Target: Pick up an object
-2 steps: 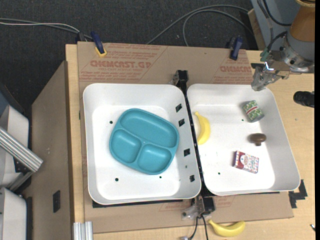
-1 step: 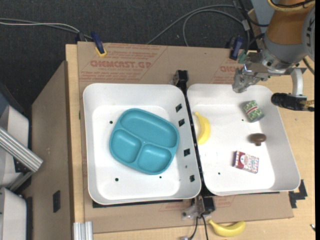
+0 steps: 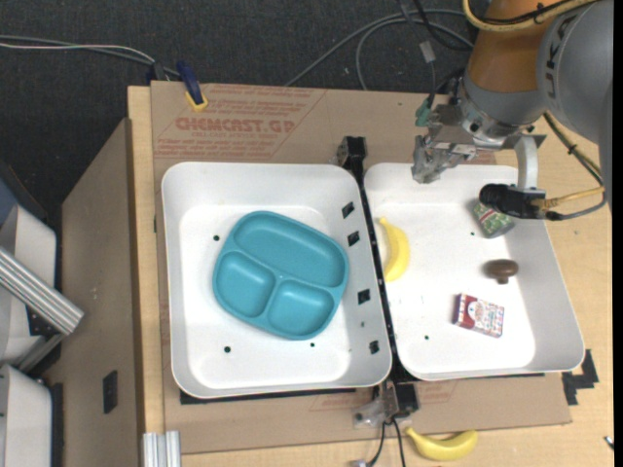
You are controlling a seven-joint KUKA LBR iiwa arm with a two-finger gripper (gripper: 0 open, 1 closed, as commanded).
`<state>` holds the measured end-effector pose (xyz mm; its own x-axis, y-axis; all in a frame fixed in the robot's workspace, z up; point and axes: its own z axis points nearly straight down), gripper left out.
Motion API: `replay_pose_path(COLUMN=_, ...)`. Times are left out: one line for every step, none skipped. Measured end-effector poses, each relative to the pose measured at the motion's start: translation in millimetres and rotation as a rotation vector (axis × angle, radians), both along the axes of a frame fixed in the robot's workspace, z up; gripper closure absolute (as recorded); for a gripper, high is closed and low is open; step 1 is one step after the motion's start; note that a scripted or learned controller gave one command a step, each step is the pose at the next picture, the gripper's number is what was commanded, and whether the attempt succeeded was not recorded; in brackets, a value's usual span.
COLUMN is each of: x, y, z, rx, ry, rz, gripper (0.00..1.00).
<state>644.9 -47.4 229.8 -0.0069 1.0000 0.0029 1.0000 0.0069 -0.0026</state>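
A grey arm with an orange band reached in over a cardboard-covered worktop (image 3: 107,261) that carried two shallow white bins side by side. Its end effector (image 3: 429,168) hung above the far rim of the right bin (image 3: 545,353), and nothing was visible between its tips; whether they stood apart or together could not be told from this slanted overhead view.

The candidates for picking all lay nearer the camera than the end effector. A yellow banana (image 3: 393,248) rested just below it and slightly to the left, against the wall shared by the bins. A small green packet (image 3: 494,219) sat off to its right, close beside a black part of the arm's fittings. A small brown object (image 3: 502,270) lay beyond that, and a red and white carton (image 3: 478,314) lay furthest from it, well apart from the rest. The left bin (image 3: 185,290), far to the end effector's left, held a blue divided plate (image 3: 280,273).

The banana looked the shortest reach, but the bin wall crowded one side of it. A clean pick would probably mean descending straight down with the tips straddling its narrow width, clear of that wall. The carton, lying in open floor, seemed the easier alternative.
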Motion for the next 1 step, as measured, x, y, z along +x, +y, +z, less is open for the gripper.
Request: replay_pose_path(x=3.4, y=60.6, z=8.1, rx=0.0, ry=-0.005, rz=0.001, gripper=1.0)
